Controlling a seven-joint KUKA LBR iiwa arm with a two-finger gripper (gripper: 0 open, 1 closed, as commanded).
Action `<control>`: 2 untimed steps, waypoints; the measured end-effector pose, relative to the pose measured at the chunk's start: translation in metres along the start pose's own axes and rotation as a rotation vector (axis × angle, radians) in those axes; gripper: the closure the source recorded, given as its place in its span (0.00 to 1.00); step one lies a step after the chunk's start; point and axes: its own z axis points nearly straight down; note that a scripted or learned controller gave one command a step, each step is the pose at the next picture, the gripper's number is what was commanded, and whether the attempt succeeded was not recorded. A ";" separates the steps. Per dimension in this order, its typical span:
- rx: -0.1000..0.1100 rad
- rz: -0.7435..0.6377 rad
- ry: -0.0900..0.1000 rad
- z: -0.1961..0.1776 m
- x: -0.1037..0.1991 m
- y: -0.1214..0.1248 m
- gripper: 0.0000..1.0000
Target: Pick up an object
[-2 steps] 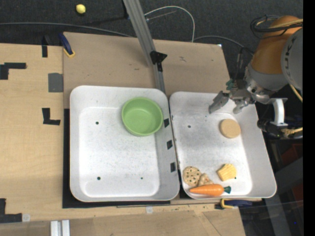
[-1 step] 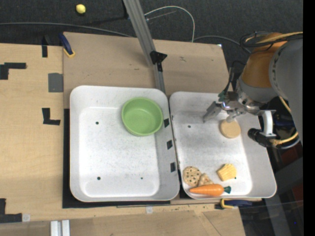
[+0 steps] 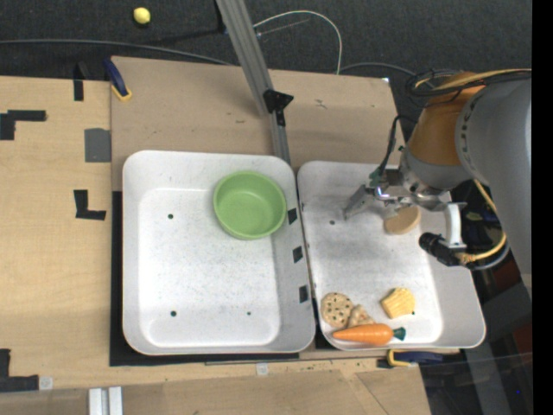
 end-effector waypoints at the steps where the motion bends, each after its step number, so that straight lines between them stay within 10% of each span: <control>1: 0.001 -0.001 -0.002 -0.011 0.000 0.000 1.00; 2: 0.009 0.006 -0.008 -0.060 0.000 -0.008 1.00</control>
